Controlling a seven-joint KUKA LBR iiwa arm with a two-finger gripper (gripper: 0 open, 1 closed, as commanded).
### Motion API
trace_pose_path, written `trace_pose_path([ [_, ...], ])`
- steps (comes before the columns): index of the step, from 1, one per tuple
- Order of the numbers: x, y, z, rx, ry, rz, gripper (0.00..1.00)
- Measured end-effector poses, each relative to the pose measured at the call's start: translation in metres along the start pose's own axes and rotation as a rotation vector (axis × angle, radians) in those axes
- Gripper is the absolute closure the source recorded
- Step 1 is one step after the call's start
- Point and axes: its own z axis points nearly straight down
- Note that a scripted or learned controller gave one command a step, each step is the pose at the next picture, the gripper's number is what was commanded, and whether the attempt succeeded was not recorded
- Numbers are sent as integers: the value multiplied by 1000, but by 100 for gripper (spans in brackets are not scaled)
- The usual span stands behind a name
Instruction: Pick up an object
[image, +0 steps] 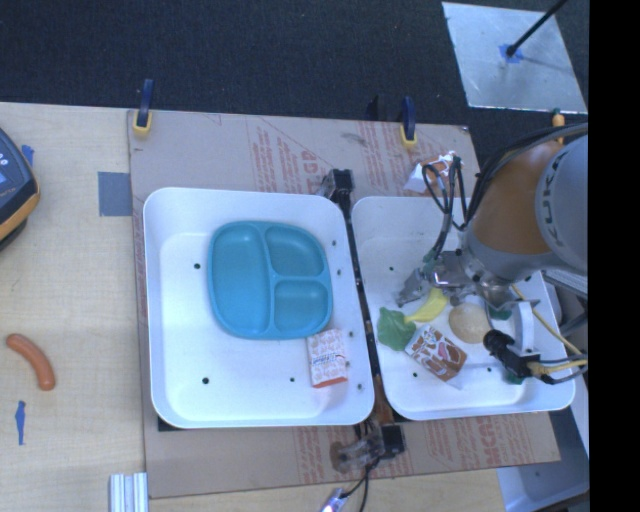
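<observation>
Clerk: Entry one, right bin (400, 215), what is logged?
Checker: Gripper (424, 284), low over the middle of the bin, on a grey arm (520, 215) with an orange band, reaching in from the right. Open or closed: cannot tell from this angle.
Clerk: Contents around it?
Checker: Yellow piece (432, 305), just beside the gripper, on the side lower in the view; contact cannot be told. Green piece (394, 328), next to the yellow one, towards the bin's left wall. Round pale piece (467, 323), to the right of the yellow one. Printed packet (437, 353), lying flat, just below the green and pale pieces in the view.
Clerk: Entry two, left bin (160, 300)?
Checker: Blue divided plate (268, 278), three compartments, lying flat towards the bin's far right part. Small red-and-white carton (327, 357), just beside the plate's lower right corner.
Clerk: Anything outside the bins?
Checker: Orange-brown sausage (30, 360), on the wooden bench (70, 300), well apart from the left bin
</observation>
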Motion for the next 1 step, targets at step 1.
trace_pose_path([
  [1,-39,68,1,-1,1,1,0],
])
